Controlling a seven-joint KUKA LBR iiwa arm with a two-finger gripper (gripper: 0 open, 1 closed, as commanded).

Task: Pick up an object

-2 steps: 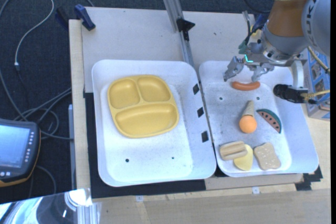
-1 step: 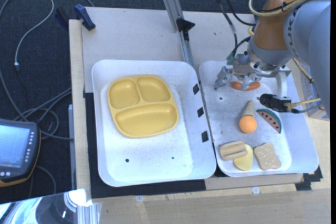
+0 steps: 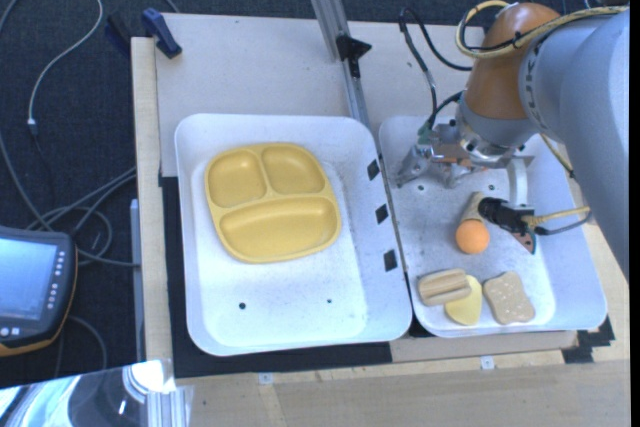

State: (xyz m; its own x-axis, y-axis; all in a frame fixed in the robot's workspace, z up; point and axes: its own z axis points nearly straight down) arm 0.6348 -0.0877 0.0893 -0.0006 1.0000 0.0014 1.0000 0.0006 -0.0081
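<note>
The arm enters from the right of the frame, and the tool (image 3: 447, 160) sits low at the upper left of the right bin (image 3: 570, 310); whether it is released or clenched cannot be told. An orange ball (image 3: 472, 237) lies at the bin's centre, apart from the tool. A yellow divided plate (image 3: 271, 201) rests in the left bin (image 3: 290, 315).

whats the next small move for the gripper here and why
Probably a short shift toward the orange ball before descending. The gripper sits over bare floor at the far end of the right bin, with the ball, hot dog bun and cracker all nearer the camera.
</note>
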